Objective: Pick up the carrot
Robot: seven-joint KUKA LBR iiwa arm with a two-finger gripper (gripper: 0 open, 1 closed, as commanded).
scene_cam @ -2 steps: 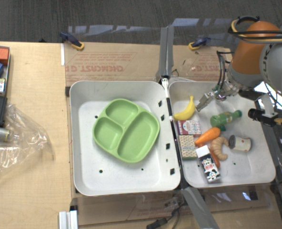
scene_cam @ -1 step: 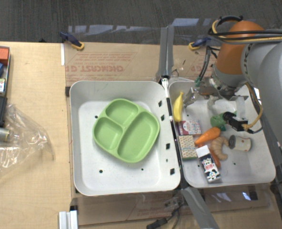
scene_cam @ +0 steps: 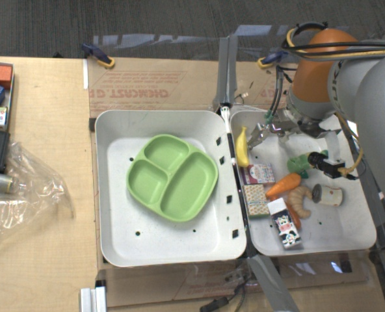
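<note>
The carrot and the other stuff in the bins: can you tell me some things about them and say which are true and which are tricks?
1. The carrot lies in the right bin. True.
2. The green plate sits in the same bin as the carrot. False: it lies in the left bin.
3. The banana lies near the right bin's left wall. True.
4. The gripper is holding the carrot. False: it is near the bin's far edge, apart from the carrot, which lies on the bin floor.
5. The green plate has three compartments. True.
</note>
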